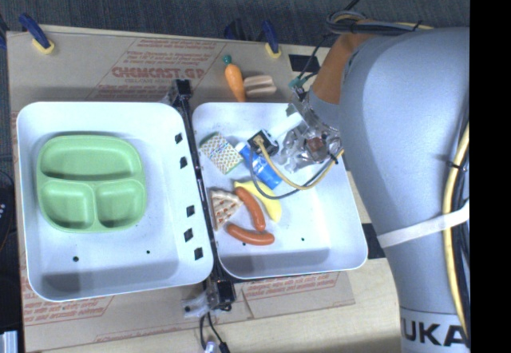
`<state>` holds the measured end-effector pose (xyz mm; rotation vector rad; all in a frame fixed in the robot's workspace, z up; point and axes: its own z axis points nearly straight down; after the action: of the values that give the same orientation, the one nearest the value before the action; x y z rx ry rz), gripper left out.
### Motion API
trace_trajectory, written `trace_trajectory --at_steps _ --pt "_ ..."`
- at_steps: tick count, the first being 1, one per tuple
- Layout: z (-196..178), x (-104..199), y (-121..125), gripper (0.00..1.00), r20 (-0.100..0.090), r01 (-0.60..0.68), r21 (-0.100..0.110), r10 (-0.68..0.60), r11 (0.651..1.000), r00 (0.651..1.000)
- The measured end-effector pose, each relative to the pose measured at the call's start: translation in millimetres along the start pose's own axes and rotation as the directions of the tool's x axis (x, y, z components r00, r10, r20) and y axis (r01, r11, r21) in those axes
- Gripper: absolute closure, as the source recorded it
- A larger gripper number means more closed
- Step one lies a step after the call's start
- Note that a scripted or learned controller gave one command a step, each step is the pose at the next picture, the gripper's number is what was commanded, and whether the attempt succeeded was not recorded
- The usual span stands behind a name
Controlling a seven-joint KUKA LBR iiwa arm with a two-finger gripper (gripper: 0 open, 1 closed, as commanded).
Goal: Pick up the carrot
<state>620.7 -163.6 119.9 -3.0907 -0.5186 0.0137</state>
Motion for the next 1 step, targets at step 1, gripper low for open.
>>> trace_trajectory --at_steps 1 --pt "-189.6 -35.8 -18.3 1.0 -0.004 0.09 -0.007 -0.09 0.996 0.996"
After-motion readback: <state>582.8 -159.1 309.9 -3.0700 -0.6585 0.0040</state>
